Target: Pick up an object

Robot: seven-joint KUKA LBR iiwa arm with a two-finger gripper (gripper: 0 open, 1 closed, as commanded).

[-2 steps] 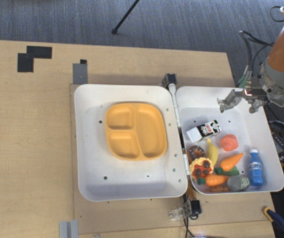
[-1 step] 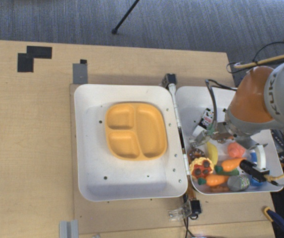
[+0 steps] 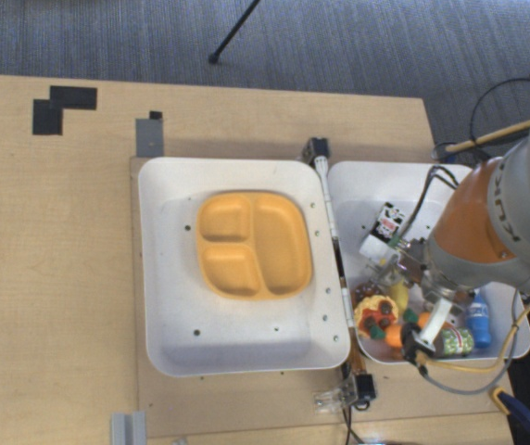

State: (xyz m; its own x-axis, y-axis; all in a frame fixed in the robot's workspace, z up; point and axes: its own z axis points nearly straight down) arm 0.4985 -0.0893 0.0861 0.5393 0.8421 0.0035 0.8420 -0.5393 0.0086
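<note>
Small objects [image 3: 383,318] lie heaped at the near end of the right bin [image 3: 362,185], with a white bottle [image 3: 383,230] just beyond them. The gripper [image 3: 413,295] hangs over the heap, perhaps touching it; whether it is wide or closed I cannot tell.

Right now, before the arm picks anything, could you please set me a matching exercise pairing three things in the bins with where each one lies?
Things:
1. yellow divided plate
2. blue bottle
3. white packet with dark print

Places:
A. far half of the right bin
B. middle of the left bin
C. near right corner of the right bin

Pairs: 1-B, 2-C, 3-A.
</note>
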